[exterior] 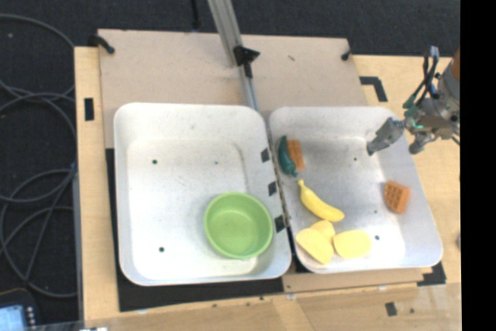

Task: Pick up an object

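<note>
Claw [403,137] over right bin's [341,124] far right corner, spread apart, empty. Smooth curved yellow banana [318,201] mid-bin; glossy round green bowl [238,224] in left bin [155,136].

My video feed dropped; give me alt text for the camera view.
The gripper hovers open over the right bin's upper right corner, holding nothing. That bin holds a banana, two yellow pieces, an orange block and a teal-orange item; the left bin holds a green bowl.

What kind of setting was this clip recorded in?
Most likely a robotics lab bench for grasping trials: two shallow white bins on a plywood bench, toy items such as a banana and green bowl, loose cables on dark carpet.
</note>
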`<state>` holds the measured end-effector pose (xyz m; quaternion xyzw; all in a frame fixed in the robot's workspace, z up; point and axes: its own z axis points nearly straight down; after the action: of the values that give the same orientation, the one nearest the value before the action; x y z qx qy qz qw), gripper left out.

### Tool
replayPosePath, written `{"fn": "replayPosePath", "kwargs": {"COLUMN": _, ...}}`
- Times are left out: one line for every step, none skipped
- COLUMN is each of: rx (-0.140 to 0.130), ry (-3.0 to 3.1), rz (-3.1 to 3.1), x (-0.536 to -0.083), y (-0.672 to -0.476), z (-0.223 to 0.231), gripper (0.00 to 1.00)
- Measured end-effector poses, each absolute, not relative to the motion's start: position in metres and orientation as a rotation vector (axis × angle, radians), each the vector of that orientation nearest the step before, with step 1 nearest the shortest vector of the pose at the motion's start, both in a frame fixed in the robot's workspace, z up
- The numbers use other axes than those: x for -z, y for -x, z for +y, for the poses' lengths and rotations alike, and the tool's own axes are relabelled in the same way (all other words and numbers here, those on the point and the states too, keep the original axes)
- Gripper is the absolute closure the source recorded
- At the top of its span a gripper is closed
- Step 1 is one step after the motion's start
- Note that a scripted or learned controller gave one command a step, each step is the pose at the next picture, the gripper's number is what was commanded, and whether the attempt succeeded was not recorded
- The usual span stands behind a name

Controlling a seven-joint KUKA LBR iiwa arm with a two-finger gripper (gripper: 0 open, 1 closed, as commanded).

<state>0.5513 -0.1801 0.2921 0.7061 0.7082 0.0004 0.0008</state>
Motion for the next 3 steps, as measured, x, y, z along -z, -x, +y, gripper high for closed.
{"fn": "replayPosePath", "kwargs": {"rx": -0.002, "ry": -2.217, "rz": 2.223, "x": -0.292, "y": -0.551, "z": -0.180, "gripper": 0.00}}
{"fn": "replayPosePath", "kwargs": {"rx": 0.005, "ry": -2.224, "rz": 2.221, "x": -0.244, "y": -0.547, "z": -0.190, "gripper": 0.00}}
{"fn": "replayPosePath", "kwargs": {"rx": 0.006, "ry": -2.224, "rz": 2.221, "x": -0.195, "y": -0.552, "z": -0.199, "gripper": 0.00}}
